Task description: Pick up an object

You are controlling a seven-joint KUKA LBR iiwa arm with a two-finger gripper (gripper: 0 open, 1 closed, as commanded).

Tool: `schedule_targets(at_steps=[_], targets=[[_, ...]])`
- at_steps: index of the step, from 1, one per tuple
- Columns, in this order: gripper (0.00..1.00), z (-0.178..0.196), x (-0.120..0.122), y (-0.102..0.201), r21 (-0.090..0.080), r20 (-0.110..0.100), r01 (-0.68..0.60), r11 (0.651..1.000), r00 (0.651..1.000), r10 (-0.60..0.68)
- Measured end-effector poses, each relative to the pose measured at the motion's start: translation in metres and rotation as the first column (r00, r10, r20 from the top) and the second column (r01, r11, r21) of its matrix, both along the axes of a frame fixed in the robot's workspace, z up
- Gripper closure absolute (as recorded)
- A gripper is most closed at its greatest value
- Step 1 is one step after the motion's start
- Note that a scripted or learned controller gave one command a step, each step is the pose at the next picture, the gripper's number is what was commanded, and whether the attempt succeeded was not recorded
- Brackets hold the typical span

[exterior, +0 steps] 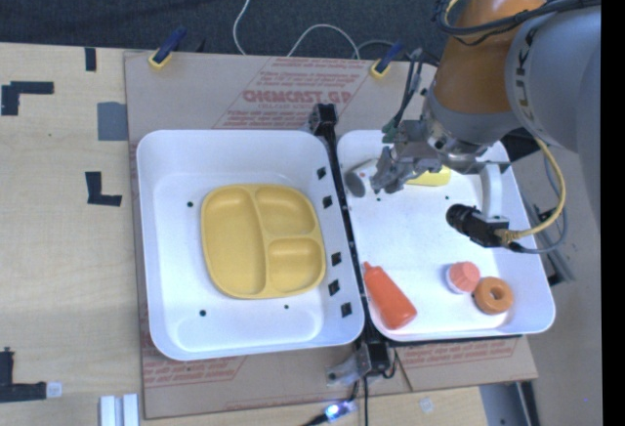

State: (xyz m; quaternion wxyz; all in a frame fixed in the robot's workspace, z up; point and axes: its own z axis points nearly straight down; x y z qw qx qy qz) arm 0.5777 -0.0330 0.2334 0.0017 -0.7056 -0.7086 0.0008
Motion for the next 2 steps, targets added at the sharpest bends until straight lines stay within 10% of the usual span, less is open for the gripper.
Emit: schedule_targets(at_steps=[2], targets=[[1.00,0.002,-0.047,0.085,0.000,-0.001,-0.001,1.000,1.000,0.001]])
